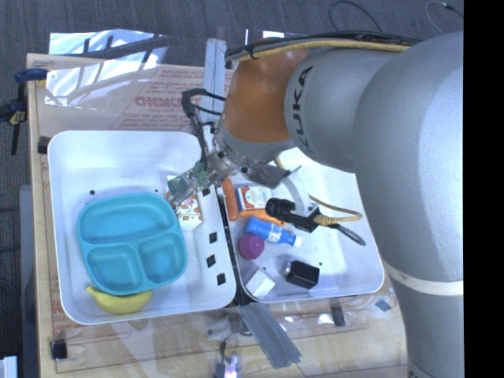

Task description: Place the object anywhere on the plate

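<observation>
Dark carpet is showing around a table [39, 77] carrying two white bins side by side. At lower left, the left bin [63, 164] is holding a blue three-compartment plate [130, 242], with a banana [118, 299] peeking out under its lower edge. The gripper [189, 186] is hanging at mid-frame, just off the plate's upper right corner by the divider between the bins, and its fingers are pinching a small greenish object [183, 184]. A white card with red print [189, 209] is lying just below it. The right bin [354, 250] is holding a blue bottle [268, 231], a purple ball [251, 246] and a black block [302, 273]. The risk: letting go here would probably drop the object beside the plate, not on it.
</observation>
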Motion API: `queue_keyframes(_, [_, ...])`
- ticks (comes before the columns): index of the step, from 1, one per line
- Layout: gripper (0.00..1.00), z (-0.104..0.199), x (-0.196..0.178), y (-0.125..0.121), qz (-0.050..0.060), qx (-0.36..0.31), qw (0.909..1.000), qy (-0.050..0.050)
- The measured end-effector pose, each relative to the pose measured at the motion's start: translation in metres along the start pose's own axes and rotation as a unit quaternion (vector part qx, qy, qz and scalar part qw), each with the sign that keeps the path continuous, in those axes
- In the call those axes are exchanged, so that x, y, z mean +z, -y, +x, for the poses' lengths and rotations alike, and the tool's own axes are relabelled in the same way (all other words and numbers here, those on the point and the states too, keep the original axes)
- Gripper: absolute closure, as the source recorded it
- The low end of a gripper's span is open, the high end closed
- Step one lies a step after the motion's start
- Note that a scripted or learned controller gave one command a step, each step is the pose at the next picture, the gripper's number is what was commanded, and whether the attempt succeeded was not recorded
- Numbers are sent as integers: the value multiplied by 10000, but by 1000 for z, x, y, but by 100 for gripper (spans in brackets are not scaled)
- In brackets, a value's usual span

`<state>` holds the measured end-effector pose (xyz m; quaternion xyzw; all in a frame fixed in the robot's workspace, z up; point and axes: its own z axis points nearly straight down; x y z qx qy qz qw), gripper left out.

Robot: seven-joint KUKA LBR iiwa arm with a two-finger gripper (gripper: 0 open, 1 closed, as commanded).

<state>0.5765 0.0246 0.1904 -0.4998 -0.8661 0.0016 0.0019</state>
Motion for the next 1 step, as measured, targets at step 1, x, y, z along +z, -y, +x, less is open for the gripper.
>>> queue_keyframes(1, [0,-1,0,0,-3,9,10000,2])
